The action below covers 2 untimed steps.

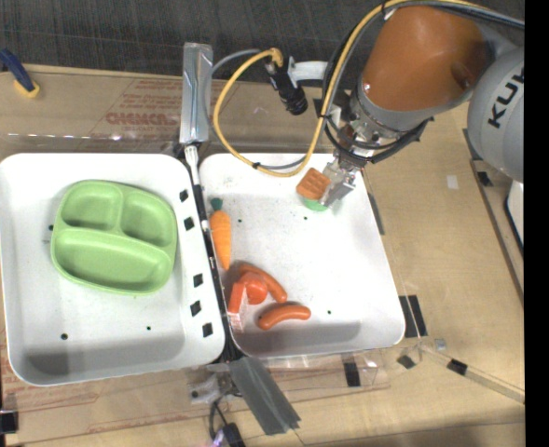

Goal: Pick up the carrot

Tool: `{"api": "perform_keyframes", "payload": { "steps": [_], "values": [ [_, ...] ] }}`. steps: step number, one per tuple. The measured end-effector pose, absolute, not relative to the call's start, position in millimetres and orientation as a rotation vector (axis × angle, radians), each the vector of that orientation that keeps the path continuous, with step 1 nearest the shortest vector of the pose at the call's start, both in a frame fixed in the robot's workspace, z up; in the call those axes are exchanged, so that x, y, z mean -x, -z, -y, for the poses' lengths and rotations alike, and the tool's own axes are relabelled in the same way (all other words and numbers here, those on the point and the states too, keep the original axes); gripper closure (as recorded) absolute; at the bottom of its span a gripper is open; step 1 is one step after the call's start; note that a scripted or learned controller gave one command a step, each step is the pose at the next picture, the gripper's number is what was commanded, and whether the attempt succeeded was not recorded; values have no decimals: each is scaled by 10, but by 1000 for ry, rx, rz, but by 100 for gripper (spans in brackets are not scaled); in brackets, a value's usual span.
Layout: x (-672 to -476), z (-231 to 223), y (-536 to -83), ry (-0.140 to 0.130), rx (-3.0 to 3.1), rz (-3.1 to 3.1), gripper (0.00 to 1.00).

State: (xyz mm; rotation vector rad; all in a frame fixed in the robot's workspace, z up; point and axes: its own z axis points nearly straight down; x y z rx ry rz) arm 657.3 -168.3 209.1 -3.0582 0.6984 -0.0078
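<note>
Cardboard-covered bench [442,240] is bearing two white bins side by side, with the grey arm [423,54] reaching in over the right one.

Left bin [22,277], far to the gripper's left, is holding a green divided plate [116,236]; the right bin [358,268] is lying under the gripper [335,186], which is hanging near the bin's far edge with an orange block-like piece [312,186] showing between its fingers, over a small green bit. Carrot [221,237] is lying free, well to the gripper's lower left, against the bin's left wall, with nothing lying over it. Nearer the camera, a red-orange curved piece [251,285] and a sausage-shaped piece [283,315] are resting close together. Yellow cable [232,87] is looping above the gripper's left. Letters "KU" are showing on the arm; faint red print on the cardboard is too blurred to read.
</note>
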Motion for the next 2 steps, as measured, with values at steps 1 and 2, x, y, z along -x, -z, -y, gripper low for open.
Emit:
{"api": "perform_keyframes", "payload": {
  "steps": [1, 2],
  "values": [
    [-6143, 1415, -2110, 7, 3121, -301, 100],
    [-6294, 1104, -1029, -11, 3120, -301, 100]
  ]
}}
